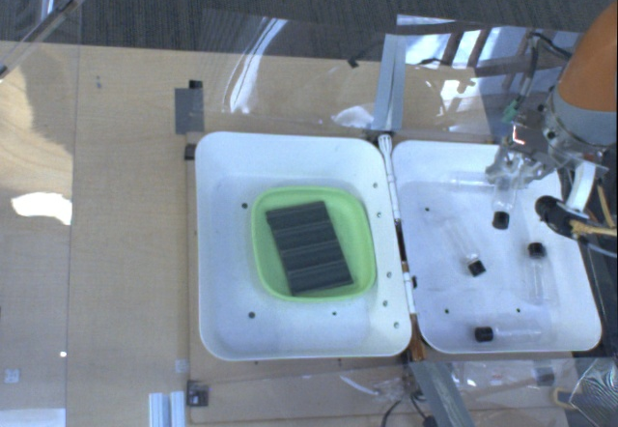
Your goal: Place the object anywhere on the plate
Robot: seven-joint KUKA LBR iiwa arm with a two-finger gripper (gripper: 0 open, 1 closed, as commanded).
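**Object on the plate, arm over the other bin**

Looks finished, or close to it. Dark grey ribbed rectangular block [308, 247] lying flat on the lime-green square plastic plate [361, 246], tilted a little off the plate's edges, wholly within the rim. Plate resting in the middle of the left shallow white bin [222, 319].

Grey arm with the orange band [591, 68] reaching in from the far right, two-finger gripper [503, 195] hanging above the far part of the right shallow white bin [579, 328], well apart from plate and block. Nothing visible between the fingers; whether apart or together, cannot tell from this slant.

Scattered in the right bin: several small black-capped clear pieces [476, 268], hard to make out against the white floor.

Little left to do, judging by the layout: placement made, release apparently made, arm already clear of the left bin.
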